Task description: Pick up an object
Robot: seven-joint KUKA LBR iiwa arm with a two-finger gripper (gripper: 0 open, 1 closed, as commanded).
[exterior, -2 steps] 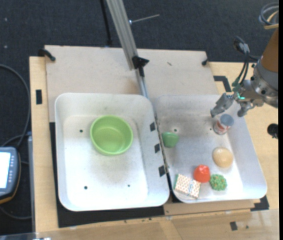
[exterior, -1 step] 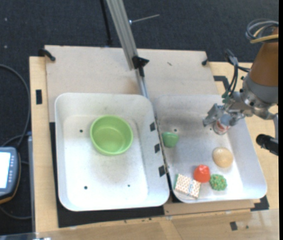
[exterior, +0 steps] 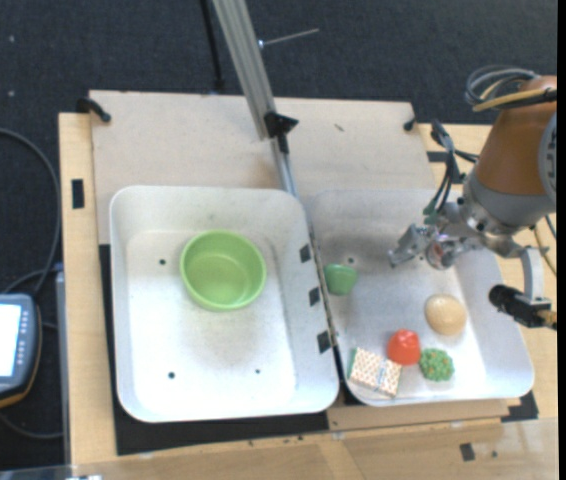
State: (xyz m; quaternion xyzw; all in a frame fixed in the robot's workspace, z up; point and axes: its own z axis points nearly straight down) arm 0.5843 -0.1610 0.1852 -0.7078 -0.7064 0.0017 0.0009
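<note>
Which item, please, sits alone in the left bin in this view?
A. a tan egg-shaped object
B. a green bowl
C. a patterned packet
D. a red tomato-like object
B: the green bowl rests by itself on the floor of the left bin, while the red, tan and patterned items all lie in the right bin.

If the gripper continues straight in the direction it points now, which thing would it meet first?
The gripper points toward the picture's left, over the right bin. The small green object by the divider lies closest to that line, a little below it. Height is unclear, so the gripper might pass above it and reach the divider instead.
</note>
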